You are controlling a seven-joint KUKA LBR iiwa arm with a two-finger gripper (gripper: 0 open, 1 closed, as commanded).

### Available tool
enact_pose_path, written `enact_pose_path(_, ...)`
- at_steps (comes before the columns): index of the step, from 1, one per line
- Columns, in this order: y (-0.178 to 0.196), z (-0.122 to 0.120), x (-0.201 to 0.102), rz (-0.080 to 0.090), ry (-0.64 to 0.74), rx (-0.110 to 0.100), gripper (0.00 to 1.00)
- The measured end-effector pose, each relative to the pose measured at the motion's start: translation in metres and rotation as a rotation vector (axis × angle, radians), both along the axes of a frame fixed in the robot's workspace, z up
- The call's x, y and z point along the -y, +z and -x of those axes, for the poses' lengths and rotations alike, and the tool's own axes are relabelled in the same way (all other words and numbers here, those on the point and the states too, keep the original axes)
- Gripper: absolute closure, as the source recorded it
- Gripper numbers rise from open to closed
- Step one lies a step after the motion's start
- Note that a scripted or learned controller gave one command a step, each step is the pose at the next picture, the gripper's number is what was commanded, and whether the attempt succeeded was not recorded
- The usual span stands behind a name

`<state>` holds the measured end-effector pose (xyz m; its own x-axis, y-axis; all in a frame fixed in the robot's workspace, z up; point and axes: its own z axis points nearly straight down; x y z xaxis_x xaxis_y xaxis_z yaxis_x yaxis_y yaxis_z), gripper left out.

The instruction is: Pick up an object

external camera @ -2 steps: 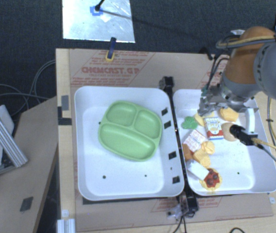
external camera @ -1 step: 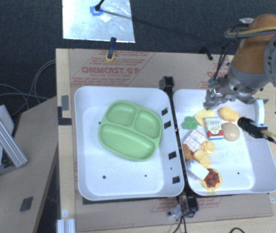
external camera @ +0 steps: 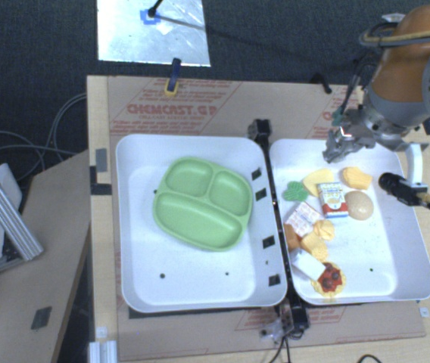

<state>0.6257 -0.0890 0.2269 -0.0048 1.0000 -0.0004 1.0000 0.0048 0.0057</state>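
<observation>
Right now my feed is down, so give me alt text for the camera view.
The gripper hangs over the far edge of the right bin, just short of a cluster of toy food pieces in the bin's left half. The left bin holds a green divided plate.

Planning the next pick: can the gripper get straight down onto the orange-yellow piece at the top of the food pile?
Probably yes. The gripper hangs above the right bin, just left of the orange-yellow piece, which lies at the pile's upper edge with nothing on top of it.
</observation>
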Motion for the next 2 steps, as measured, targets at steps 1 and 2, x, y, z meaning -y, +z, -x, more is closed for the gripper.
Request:
enact_pose_path(1, -0.001, 0.016, -0.048, -0.002, 0.004, -0.005, 1.0)
enact_pose_path(2, -0.009, 0.045, -0.082, -0.001, 0.002, -0.007, 1.0)
